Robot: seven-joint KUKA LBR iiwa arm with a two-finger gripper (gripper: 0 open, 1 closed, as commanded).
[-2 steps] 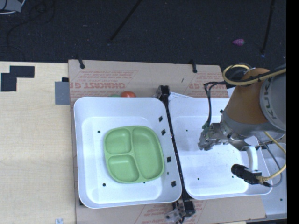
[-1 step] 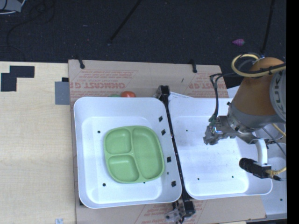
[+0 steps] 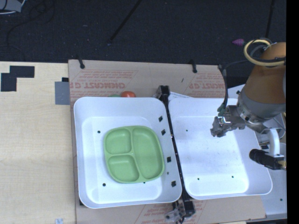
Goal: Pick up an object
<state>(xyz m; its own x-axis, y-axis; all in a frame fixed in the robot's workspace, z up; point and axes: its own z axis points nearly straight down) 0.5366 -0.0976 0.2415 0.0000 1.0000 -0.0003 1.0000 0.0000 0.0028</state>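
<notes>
Two bins: you have a left bin (image 3: 88, 120) and a right bin (image 3: 205, 181) side by side on the worktop (image 3: 32, 148), split by a black divider rail (image 3: 172, 143) that runs from near to far.
Near edge: your view shows the bins' front rims close to the cardboard sheet (image 3: 140, 78) that lies under them; a black clamp (image 3: 180, 211) sits at the near end of the rail.
Green plate: you see a green three-compartment plate (image 3: 134, 153) lying flat on the left bin's floor, about central, slightly toward the right wall. Its long axis runs near to far, tilted a little leftward at the far end; the single long compartment lies along its right side, the two smaller ones on its left.
Room: you have bare white floor on all sides of the plate, least on the rail side.
Arm: your arm (image 3: 264, 85) comes in from the right, over the right bin's far right part, wrist angled down and to the left.
Tool: your tool (image 3: 219, 127) hangs over the right bin's floor, well apart from the plate; you cannot tell how its grip stands.
Far edge: you can spot a small red object (image 3: 127, 94) just behind the left bin's far rim, on the cardboard.
</notes>
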